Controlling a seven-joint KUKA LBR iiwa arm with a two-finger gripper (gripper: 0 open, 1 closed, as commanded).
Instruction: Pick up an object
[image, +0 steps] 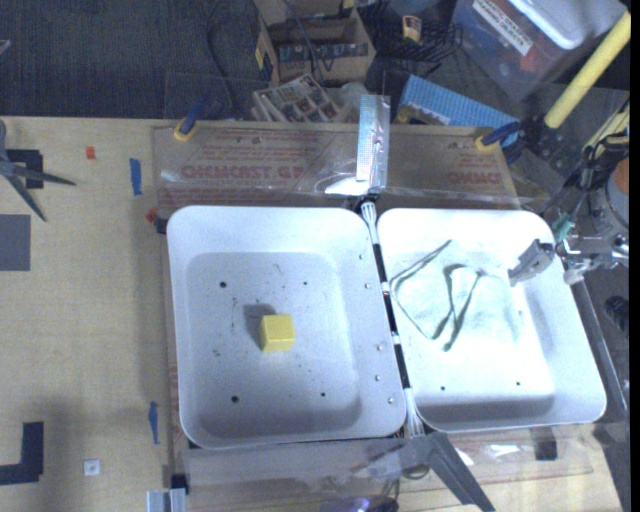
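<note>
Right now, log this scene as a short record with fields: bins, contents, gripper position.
left bin: holds one yellow block, near its middle
right bin: holds a thin looped cord, lying left of centre
gripper: above the right bin's upper right edge, apart from the cord's main loops
yellow block status: resting on the bin floor, not grasped

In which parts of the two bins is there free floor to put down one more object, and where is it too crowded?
The left bin has free floor all around the yellow block, widest toward its far wall. In the right bin, the near part, below the rope loop, is bare. Its far half is crowded: the rope spreads there and the gripper sits at the far right corner.
</note>
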